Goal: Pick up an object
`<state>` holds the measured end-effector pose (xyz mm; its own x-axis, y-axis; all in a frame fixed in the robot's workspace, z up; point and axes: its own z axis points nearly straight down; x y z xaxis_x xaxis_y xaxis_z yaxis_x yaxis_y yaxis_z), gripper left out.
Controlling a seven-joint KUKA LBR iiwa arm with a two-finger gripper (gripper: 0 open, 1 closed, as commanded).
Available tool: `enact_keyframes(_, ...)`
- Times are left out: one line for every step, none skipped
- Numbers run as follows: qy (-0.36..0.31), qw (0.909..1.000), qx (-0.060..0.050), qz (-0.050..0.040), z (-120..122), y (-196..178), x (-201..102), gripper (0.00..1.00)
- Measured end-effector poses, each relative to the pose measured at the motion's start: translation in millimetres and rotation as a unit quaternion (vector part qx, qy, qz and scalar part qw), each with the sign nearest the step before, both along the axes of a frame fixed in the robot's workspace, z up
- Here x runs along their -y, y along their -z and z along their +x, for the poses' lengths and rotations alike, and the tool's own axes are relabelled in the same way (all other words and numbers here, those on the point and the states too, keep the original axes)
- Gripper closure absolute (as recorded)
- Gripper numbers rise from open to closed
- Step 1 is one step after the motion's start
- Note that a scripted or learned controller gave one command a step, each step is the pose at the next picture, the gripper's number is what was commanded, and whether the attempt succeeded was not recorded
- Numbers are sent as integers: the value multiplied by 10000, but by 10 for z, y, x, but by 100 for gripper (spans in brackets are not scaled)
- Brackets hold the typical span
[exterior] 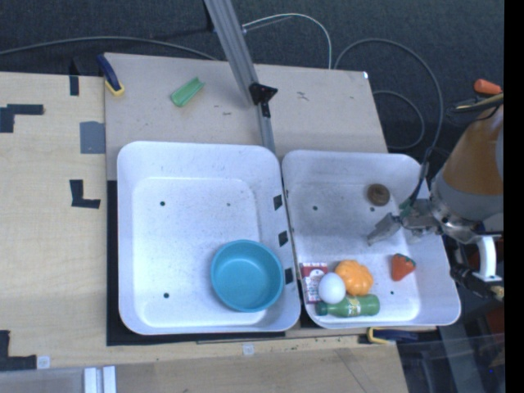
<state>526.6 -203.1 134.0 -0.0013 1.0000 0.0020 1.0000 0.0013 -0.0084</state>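
Strawberry (401, 266) just below end effector (385, 229).

A pale wood surface (49, 219) fills the left side, marked with dark tape pieces (80, 193). A tan board (327, 109) lies across it toward the back — a green block (187, 92) and a blue-and-yellow clamp (110, 75) rest near its far edge. A grey metal rail (233, 43) slants across it. Beyond is dark carpet (393, 15) — thin cables (385, 64) loop over it.
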Motion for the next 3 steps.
enact_keyframes(-1, 10000, 44, -23, 3, 461, -2, 0)
enact_keyframes(-7, 10000, 39, -11, 6, 347, -10, 100)
enact_keyframes(0, 10000, 54, -15, 23, -72, -6, 100)
